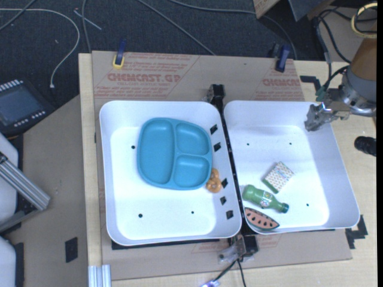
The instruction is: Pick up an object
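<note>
The grey arm with its orange band entered from the upper right of the frame, and its metal two-finger gripper (315, 117) hung over the upper right rim of the right-hand shallow white plastic bin (311, 160). From where the onlooker stood, the state of the fingers could not be told; they were small and blurred against the bin wall. Nothing was seen between them.

The likely candidates lay well apart from the gripper, in the lower middle of that bin: a small flat speckled packet, squarish and tilted (279, 176); a green toy bottle with a blue cap, smooth and rounded, lying on its side (264, 198); and a flat watermelon-slice toy with a red face and green rind (261, 220), resting against the bin's lower left rim.

Probable hazards: the rounded bottle would tend to roll or squirt out of a pinch; the thin packet and slice offered little height, so the fingers might scrape the bin floor or close on nothing; the slice's seat by the sloped wall invited a collision.

In the left-hand white bin (119, 178) sat a glossy blue three-compartment plate (161, 151), with a small lumpy orange-brown toy (213, 182) touching its lower right edge.
</note>
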You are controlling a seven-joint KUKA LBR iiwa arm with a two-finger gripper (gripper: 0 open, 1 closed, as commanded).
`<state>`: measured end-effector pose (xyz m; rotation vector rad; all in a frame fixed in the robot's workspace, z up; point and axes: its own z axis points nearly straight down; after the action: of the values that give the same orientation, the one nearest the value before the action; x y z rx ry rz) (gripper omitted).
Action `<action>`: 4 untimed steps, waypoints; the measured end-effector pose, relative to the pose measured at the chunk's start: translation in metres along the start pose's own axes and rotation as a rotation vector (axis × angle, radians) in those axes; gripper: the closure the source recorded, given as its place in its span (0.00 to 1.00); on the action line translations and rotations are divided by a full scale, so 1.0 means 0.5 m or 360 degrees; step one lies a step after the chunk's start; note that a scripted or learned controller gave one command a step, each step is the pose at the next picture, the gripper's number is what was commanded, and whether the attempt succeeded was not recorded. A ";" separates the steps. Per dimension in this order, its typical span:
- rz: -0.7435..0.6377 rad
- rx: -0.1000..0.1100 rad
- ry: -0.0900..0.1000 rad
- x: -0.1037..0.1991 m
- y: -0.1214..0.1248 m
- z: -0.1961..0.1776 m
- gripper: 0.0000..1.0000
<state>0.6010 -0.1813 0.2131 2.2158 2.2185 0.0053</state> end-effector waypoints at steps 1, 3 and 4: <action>-0.0007 0.0012 0.0007 0.093 0.008 0.003 1.00; -0.0008 0.0006 0.0007 0.292 0.038 -0.014 1.00; -0.0007 0.0009 0.0005 0.399 0.061 0.003 1.00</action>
<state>0.6315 0.0183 0.2114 2.2156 2.2277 0.0029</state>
